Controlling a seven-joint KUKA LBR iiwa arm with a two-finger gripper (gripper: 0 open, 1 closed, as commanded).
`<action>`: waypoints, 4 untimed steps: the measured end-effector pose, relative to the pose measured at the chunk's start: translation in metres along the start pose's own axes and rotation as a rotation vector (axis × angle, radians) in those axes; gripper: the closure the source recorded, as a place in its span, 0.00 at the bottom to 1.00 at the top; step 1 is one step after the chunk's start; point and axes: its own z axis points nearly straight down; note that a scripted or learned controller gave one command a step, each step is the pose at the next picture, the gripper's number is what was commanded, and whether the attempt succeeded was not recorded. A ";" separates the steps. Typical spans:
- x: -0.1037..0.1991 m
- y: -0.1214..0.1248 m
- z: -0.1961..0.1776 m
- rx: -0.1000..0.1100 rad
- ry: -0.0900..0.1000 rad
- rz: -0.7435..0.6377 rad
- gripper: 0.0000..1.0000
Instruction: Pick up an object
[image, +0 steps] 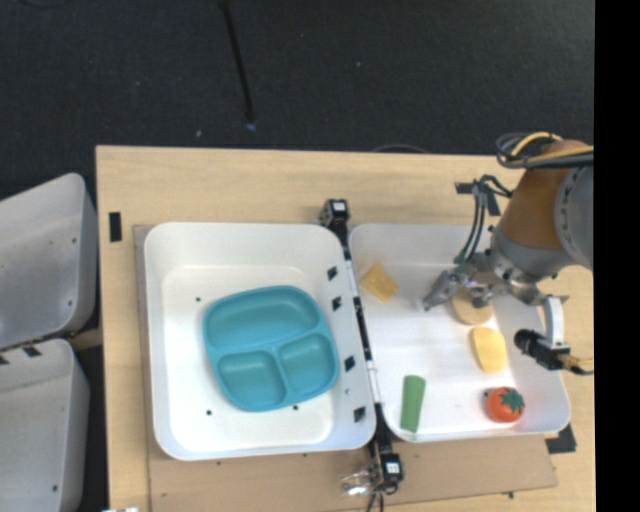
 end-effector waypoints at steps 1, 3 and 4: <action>-0.002 0.003 -0.013 -0.008 -0.001 0.003 1.00; -0.009 0.008 -0.097 0.004 0.006 -0.005 1.00; -0.011 0.009 -0.137 0.004 0.006 -0.012 1.00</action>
